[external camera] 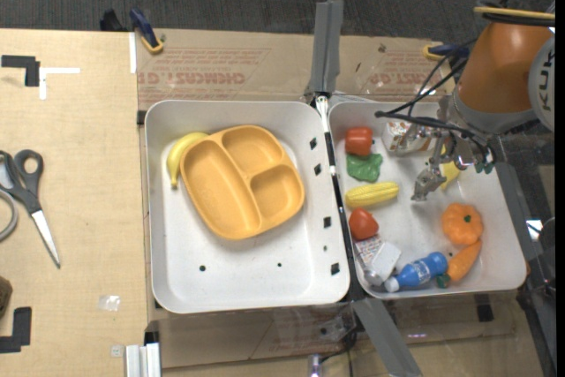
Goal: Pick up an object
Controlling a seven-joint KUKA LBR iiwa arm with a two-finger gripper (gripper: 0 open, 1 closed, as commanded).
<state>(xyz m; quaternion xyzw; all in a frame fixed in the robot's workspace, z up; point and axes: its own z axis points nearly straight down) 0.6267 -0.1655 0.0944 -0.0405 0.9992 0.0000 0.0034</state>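
- The arm (508,57) comes in from the right and hangs over the right bin (512,278), with the gripper (430,181) low over the bin floor near the middle. A bundle of black cables trails off the wrist.
- Honestly can't tell if the gripper is released or clenched. It's small and dark against the white, and I don't see anything clearly pinched in it, so I wouldn't call this a grab.
- There's a bit of yellow (450,170) just beside the gripper, partly hidden behind it. Can't make out what it is. Could be the target, but that's my guess.
- Everything pickable is in that right bin: a red and green pepper-looking toy (360,153), a corn cob (372,194), a red piece (364,223), a small pumpkin (462,223), a carrot (464,260), a blue bottle (419,271) lying on its side, and a white packet (384,259). Mostly pushed along the walls, which leaves the middle bare where the gripper sits.
- The left bin (177,278) has an orange divided plate (238,181) with a banana (181,153) tucked against its upper-left rim. Probably the drop-off side.
- Scissors (33,199) lie on the bench to the left, well apart from all this.
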